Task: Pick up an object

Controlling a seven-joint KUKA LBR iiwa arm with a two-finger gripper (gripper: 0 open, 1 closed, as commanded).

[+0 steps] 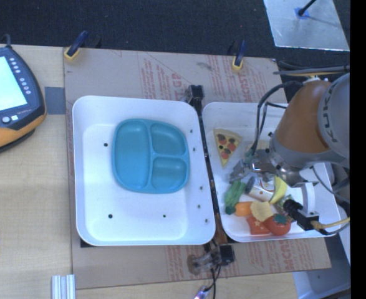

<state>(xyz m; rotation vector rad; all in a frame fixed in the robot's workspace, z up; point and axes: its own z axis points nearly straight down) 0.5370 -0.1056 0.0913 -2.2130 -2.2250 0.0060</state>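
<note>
In the right bin (229, 117), toward its 5 o'clock corner, a heap of toy food is lying packed together: a green vegetable (234, 195), perhaps a cucumber, is slanting along the heap's 9 o'clock side, a small orange piece (244, 208) is touching its lower end, a pale yellow piece (262, 210) is sitting just beside that, and a red tomato (279, 227) is resting at the heap's 5 o'clock edge, close to the bin's rim. A toy banana (279, 189) is lying at the heap's 2 o'clock side, partly under the robot's wrist. Apart from the heap, a toy pizza slice (226, 145) is lying flat at about 10 o'clock in the same bin, its point aiming down toward the vegetable. The arm (307, 120) is reaching in from 3 o'clock, its orange band showing above the wrist, and the gripper (250, 167) is hanging low between the pizza slice and the heap, just at the vegetable's upper end. The metal parts are overlapping the toys from this slant, so I cannot tell whether the gripper is open, closed or gripping anything. The left bin (83, 167) is holding a blue divided plate (150, 156), sitting slightly toward 12 o'clock of its centre. Both bins are resting on a cardboard sheet (164, 73) clamped at its far edge, and a teach pendant (5, 101) is lying on the bench at 9 o'clock, well apart from the bins.
</note>
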